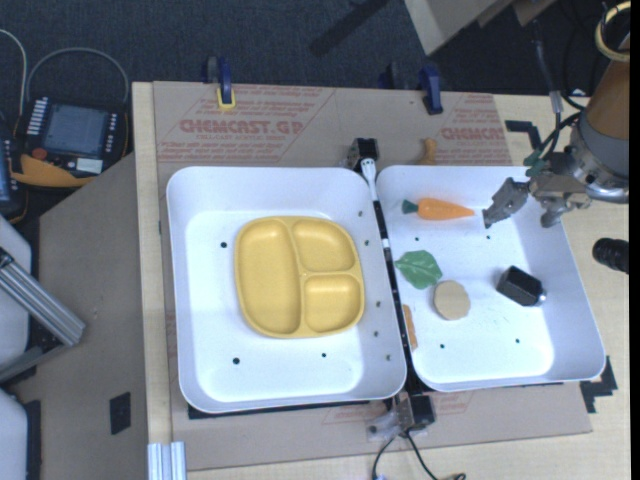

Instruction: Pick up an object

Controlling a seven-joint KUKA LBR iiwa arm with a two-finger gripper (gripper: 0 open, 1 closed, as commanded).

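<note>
Above right bin [560,363], jaws apparently spread, holding nothing, near carrot [443,209]

A yellow divided plate [298,274] lies in the left white bin [200,368]. Blue clamps [224,78] hold the cardboard sheet [330,118] on the bench. A handheld control pendant [70,133] lies at far left.

Bright, even overhead light washes the two shallow white plastic bins [200,368] nearly to glare, with soft, short shadows beneath their rims. A blown-out highlight sits at the top right corner. Focus is slightly soft and grainy throughout.
</note>
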